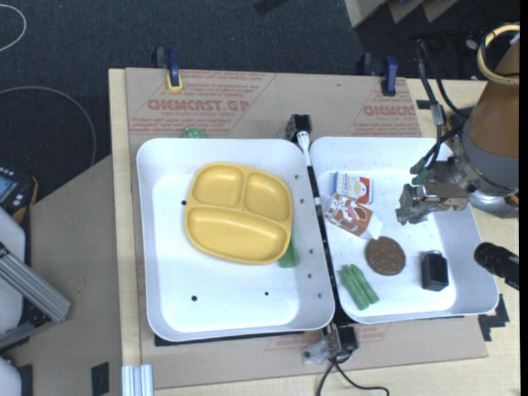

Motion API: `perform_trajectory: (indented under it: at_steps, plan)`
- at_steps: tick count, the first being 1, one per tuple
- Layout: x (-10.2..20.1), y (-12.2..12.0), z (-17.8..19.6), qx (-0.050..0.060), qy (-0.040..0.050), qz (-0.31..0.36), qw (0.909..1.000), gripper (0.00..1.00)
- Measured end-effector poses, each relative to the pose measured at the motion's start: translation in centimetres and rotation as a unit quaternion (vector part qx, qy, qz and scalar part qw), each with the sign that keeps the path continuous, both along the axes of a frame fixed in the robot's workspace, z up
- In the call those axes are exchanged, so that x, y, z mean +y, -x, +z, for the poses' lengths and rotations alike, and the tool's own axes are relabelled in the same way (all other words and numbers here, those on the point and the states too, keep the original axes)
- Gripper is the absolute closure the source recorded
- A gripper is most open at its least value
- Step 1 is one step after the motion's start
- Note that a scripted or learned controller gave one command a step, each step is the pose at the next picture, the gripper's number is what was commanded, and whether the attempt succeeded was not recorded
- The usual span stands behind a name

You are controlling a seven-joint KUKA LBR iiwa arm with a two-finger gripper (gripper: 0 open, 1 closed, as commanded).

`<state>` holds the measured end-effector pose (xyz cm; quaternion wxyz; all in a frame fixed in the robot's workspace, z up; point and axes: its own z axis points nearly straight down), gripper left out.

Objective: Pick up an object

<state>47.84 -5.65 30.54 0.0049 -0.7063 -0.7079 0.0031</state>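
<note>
1. The left bin (165, 246) holds a yellow divided plate (239, 213), with a green item (289, 254) peeking out from under the plate's lower right edge.
2. The right bin (470, 295) holds the small things the arm can most easily reach, and the gripper (412, 207) hangs above its upper right part, reaching in from the right.
3. Whether the gripper is spread or closed I cannot tell at this slant; nothing is seen caught in it.
4. The brown round disc (385, 256) lies below and slightly left of the gripper, near it, and is probably the nearest target.
5. The black block (435, 271) lies below and slightly right of the gripper, just beside the disc.
6. The two printed packets (352, 200) lie to the gripper's left, one overlapping the other, both flat.
7. The green bean pods (359, 285) lie furthest off, toward the bin's lower left, their long axis running from upper left to lower right.
8. My judgement: a short move toward the lower left and a descent would bring the gripper over the disc.
</note>
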Motion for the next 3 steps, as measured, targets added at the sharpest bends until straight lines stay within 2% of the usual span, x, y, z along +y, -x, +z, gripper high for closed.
perform_trajectory:
  at_steps: [1, 2, 3]
  plan:
    - [1.1, -0.1, -3.1, -0.003, 0.0005, 0.0, 1.0, 1.0]
    - [-5.1, 0.0, -6.4, -0.003, 0.0012, -0.004, 1.0, 1.0]
    - [-7.8, 0.0, -11.1, -0.002, 0.0006, -0.003, 1.0, 1.0]
